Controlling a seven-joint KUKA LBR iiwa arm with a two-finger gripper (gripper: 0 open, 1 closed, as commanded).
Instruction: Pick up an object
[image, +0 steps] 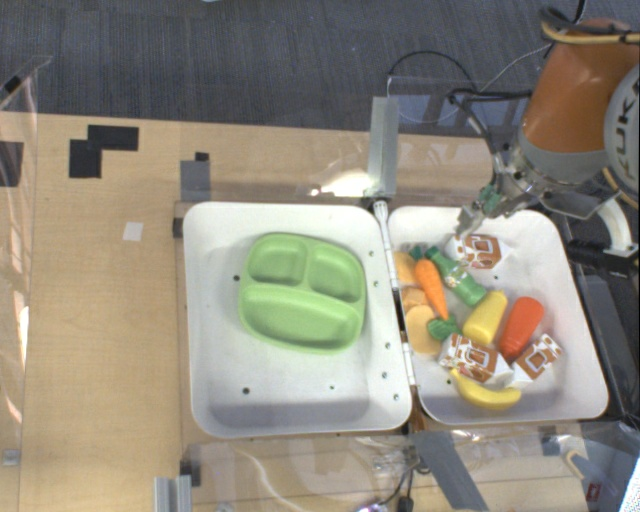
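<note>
My gripper (478, 212) hangs over the back of the right bin (575, 300), just above a white-and-brown carton (481, 250) and not touching it. In front of the carton lie an orange carrot (432, 285) and a green bottle-shaped toy (462, 280). Further forward are a yellow piece (485, 316), a red-orange pepper (520, 327), two more cartons (470, 355) (541, 358) and a banana (486, 393). Nothing hangs from the gripper.
The left bin (210, 380) holds a green divided plate (300, 292). Pale yellow and orange pieces (421, 332) lie against the right bin's left wall. A grey metal post (383, 140) stands behind the seam between the bins. Cables run behind the right bin.
</note>
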